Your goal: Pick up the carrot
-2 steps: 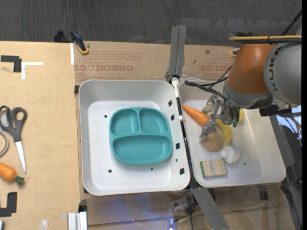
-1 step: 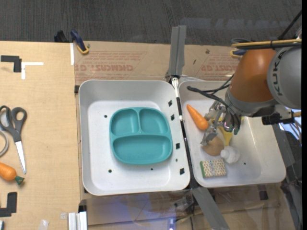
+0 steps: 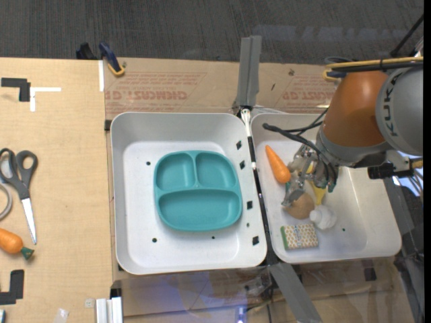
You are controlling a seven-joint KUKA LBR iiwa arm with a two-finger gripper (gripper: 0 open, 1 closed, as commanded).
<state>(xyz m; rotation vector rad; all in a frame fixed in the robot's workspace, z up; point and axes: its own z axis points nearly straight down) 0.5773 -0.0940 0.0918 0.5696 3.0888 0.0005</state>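
Camera view looks down at a slant on the desk [image 3: 54,147], where two shallow white bins sit side by side. In the left bin [image 3: 128,200] a teal divided plate [image 3: 198,190] lies near the middle, tilted a little. In the right bin [image 3: 363,234] the carrot [image 3: 277,165] lies close to the left wall, toward the far end, its thick end pointing toward the near side. It rests on the bin floor. The grey arm with its orange band [image 3: 357,110] reaches in from the right, and the claw [image 3: 304,177] hangs over the middle of the right bin, just beside the carrot on its right. Whether the claw is spread or pressed together I cannot tell, since metal parts and clutter blur together there. Just below the claw lie a tan rounded object [image 3: 300,206] and a small white object [image 3: 324,217], and a patterned sponge [image 3: 299,236] sits near the near wall. On the bare desk at the left edge lie scissors [image 3: 22,187] and a second carrot [image 3: 11,241] toward the near left corner.
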